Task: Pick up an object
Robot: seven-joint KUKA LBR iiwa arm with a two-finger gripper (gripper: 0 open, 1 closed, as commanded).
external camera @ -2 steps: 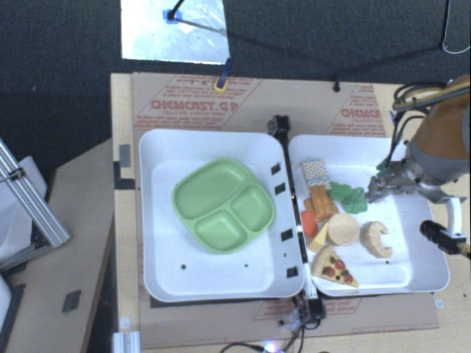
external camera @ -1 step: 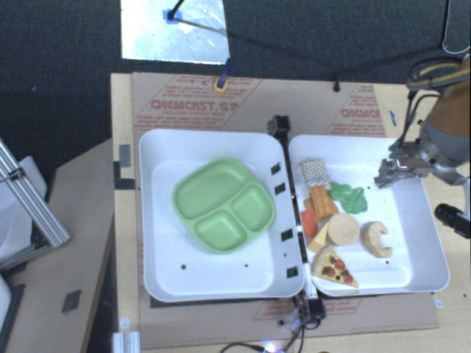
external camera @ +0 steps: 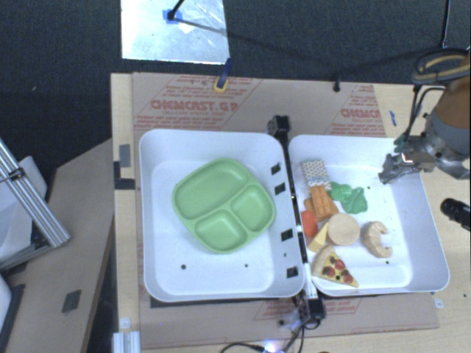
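Observation:
The right bin (external camera: 412, 219) holds several toy foods: a checkered cracker (external camera: 315, 171), an orange stick (external camera: 321, 198), a green leafy piece (external camera: 349, 197), a red piece (external camera: 309, 223), a round tan disc (external camera: 343, 229), a curved bread piece (external camera: 377, 239) and a pizza slice (external camera: 335, 268). My gripper (external camera: 394, 169) hangs over the bin's upper right part, to the right of the green piece and apart from all the foods. Nothing shows between its fingers.
The left bin (external camera: 158, 160) holds a green divided plate (external camera: 223, 205). A black divider (external camera: 288, 197) runs between the bins. Cardboard (external camera: 191, 101) lies under both bins. A silver sheet (external camera: 173, 20) sits at the back left.

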